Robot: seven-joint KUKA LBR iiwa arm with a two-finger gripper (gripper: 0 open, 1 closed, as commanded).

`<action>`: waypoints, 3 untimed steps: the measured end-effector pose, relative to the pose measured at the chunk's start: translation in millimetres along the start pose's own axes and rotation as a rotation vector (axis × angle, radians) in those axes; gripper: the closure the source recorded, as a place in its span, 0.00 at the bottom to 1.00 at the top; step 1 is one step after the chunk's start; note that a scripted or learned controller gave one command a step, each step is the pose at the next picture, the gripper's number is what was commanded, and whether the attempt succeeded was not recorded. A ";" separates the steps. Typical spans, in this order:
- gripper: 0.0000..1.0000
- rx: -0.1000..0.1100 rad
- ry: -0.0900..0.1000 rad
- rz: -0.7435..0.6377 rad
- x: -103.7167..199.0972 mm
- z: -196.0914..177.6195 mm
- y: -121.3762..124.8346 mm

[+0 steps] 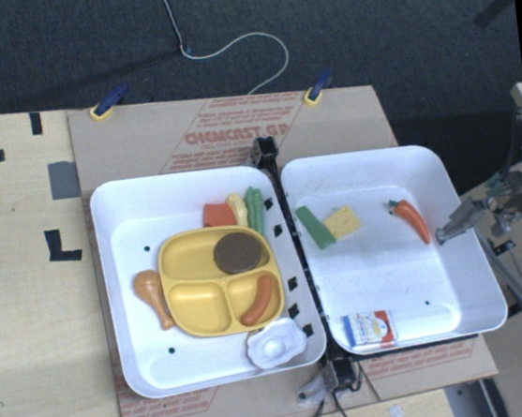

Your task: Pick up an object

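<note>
The right bin (426,166) holds a green stick (314,226), a yellow wedge (343,222), an orange carrot (411,220) and a small printed carton (367,328). My gripper (458,222) hangs at this bin's right rim, just right of the carton's far side and a little right of the carrot, touching none of them. Nothing is seen in its grasp. In the left bin (110,212) lies a yellow divided plate (197,300) with a brown patty (239,251) and a sausage (259,300).
A drumstick (152,295) lies left of the plate; red, yellow and green pieces (236,210) lie behind it and a white fried egg (275,345) in front. Clamps (319,85) hold the cardboard under the bins. A cable (232,46) loops at the back.
</note>
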State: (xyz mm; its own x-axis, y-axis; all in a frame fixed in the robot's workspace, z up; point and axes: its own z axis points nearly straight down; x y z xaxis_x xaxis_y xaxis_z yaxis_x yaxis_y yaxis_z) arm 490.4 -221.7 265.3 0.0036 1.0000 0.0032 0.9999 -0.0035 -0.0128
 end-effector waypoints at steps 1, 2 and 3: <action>0.00 -0.011 -0.003 -0.004 0.7 -6.1 2.3; 0.00 -0.008 -0.002 -0.004 2.6 37.4 4.1; 0.00 -0.005 -0.001 -0.004 0.8 100.3 8.4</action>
State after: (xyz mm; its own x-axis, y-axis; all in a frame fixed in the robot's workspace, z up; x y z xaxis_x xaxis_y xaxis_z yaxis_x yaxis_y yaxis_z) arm 497.5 -220.5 164.9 -0.0006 1.0000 0.0024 1.0000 0.0006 -0.0077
